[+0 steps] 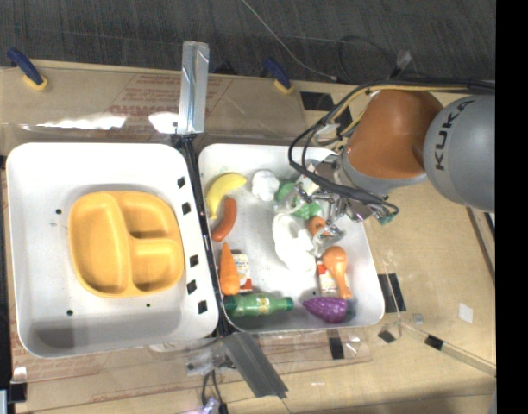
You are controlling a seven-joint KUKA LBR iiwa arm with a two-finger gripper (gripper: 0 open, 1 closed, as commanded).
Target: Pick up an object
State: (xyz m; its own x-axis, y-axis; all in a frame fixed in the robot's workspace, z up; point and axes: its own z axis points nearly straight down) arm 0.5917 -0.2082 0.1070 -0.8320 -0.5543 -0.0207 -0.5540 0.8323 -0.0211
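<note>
"On the bench, what's listed, largest first?"
"Left bin [22,188], holding a yellow tray [126,240]. Right bin [247,155]: gripper [323,221] low over a small orange piece [316,227] mid-bin, grip impossible to tell; green bottle [258,304] lying along the bottom wall; banana [223,190]; purple grapes [326,308] beside the bottle."

A dark grey carpeted floor [91,11] runs along the top, crossed by a thin pale cable [262,22]. The bench [436,309] is tan board (blue clamps [28,69] grip its far edge), evenly lit.
</note>
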